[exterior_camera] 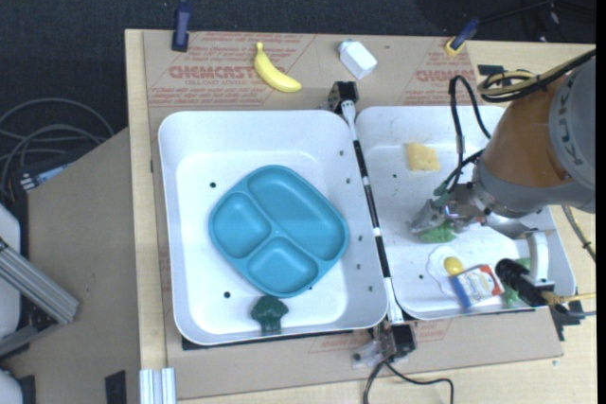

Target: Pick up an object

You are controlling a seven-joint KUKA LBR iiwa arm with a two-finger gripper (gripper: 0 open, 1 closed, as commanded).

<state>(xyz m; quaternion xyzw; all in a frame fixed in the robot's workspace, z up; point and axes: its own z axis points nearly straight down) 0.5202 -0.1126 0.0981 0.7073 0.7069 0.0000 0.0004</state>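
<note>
Green object (434, 230) lying in right bin (398, 132), near its middle, right at gripper (441, 211); gripper hanging low over it, touching or just above, cannot tell which. Gripper's spread and whether it is gripping anything: cannot tell. Yellow piece (421, 156) lying farther back in same bin, apart. Toy fried egg (449, 264) and blue-and-red packet (476, 285) sitting nearer front edge. Blue divided plate (276, 229) resting in left bin (189, 156), dark green item (269, 312) sitting just beside its front rim
</note>
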